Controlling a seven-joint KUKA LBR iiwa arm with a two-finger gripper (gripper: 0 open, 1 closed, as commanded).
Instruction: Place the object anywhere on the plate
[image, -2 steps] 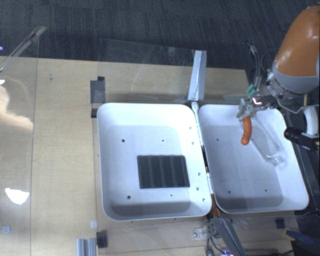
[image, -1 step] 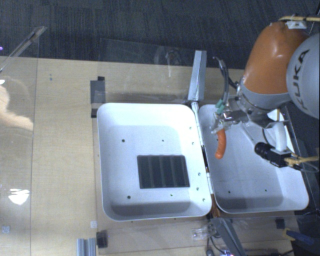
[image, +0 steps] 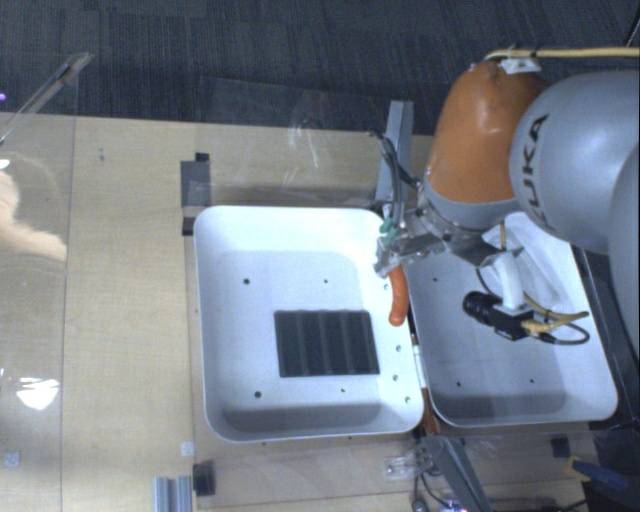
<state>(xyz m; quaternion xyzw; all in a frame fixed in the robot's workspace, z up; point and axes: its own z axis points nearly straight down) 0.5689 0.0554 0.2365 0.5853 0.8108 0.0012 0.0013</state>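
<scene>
A dark ribbed rectangular plate (image: 327, 343) lies flat in the left white bin (image: 240, 300), right of its middle. My gripper (image: 392, 262) hangs over the seam between the two bins, at the left bin's right rim. A slim orange object (image: 398, 297), shaped like a small carrot, hangs down from the gripper with its upper end between the fingers. It is up and to the right of the plate, just past the plate's right edge. The orange-banded wrist covers the top of the gripper.
The right white bin (image: 540, 390) lies under the arm, with a black cable fitting (image: 492, 312) from the wrist hanging above it. A clear panel (image: 40, 250) covers the bench at the left. Black brackets (image: 197, 180) stand at the left bin's corners.
</scene>
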